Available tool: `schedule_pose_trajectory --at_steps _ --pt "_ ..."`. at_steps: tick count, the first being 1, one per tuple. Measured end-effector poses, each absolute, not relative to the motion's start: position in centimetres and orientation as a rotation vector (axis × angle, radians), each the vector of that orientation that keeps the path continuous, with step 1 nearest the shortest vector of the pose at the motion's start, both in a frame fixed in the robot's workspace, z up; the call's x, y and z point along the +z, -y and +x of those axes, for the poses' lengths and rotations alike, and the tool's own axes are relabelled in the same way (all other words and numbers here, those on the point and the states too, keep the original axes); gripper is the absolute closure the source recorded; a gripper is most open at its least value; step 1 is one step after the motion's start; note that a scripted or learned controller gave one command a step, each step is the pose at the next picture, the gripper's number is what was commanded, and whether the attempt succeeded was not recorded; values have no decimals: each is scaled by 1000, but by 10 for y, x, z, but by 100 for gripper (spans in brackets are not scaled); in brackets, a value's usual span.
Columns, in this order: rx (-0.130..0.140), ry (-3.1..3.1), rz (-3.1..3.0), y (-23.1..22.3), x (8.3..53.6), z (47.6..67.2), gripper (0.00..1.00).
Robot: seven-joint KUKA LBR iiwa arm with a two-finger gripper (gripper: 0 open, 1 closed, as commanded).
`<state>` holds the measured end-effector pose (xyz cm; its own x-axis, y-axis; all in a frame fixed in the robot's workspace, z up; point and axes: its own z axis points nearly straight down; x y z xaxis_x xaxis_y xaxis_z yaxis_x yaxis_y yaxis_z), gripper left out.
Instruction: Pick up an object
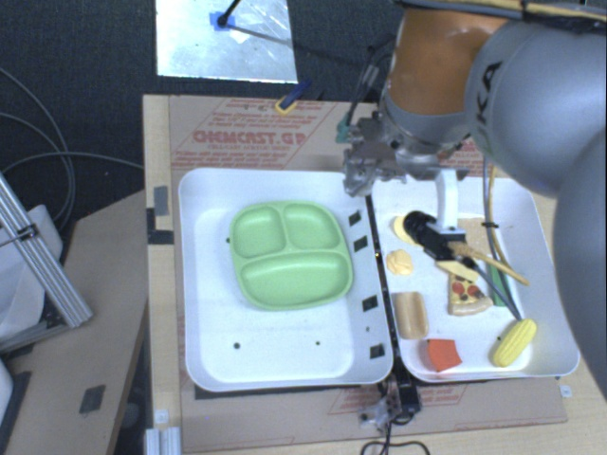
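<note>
The gripper (363,176) hangs over the divider at about 10 o'clock of the right bin (545,282); I cannot tell whether it is open or closed. The likeliest pick is the corn cob (513,341) at 5 o'clock in that bin: probably light, stiff toy plastic (smooth, so it may roll), best taken across its narrow middle. Counted there: one corn cob, one pizza slice (468,295), one orange-red block (443,354), one tan loaf-shaped piece (410,314), one small yellow round piece (401,263), and a few thin green and yellow sticks (498,271), number unclear. The left bin (204,254) holds one green divided plate (289,254).
</note>
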<state>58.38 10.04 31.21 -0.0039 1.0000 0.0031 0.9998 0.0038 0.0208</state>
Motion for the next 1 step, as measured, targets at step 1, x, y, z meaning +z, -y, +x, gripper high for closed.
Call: schedule_pose_trajectory --at_steps 1 --pt "28 -2220 2206 -99 512 573 100"
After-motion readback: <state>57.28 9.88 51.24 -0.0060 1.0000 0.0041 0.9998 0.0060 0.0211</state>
